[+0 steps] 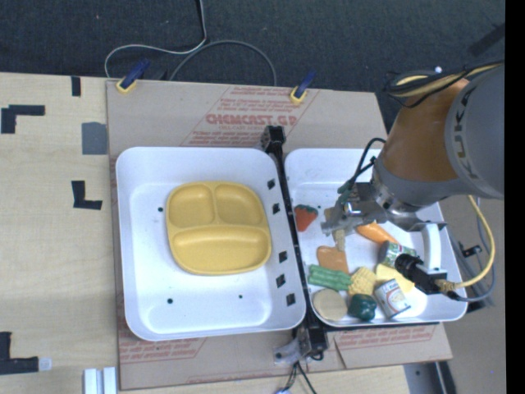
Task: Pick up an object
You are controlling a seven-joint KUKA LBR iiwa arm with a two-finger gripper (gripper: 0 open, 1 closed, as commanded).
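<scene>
My gripper (343,218) hangs over the middle of the right bin (320,164), the grey arm reaching in from the right. Just left of it lies a red strawberry-like toy (305,217). An orange carrot (374,233) lies right beside it on the right. Below it rests an orange wedge (332,258). Nothing shows between the fingers.
Toy foods crowd the right bin's near end: a green pod (327,278), yellow corn (361,281), a dark green piece (362,306), a small can (393,297), a beige disc (327,305). The left bin (135,220) holds a yellow divided plate (218,226).
</scene>
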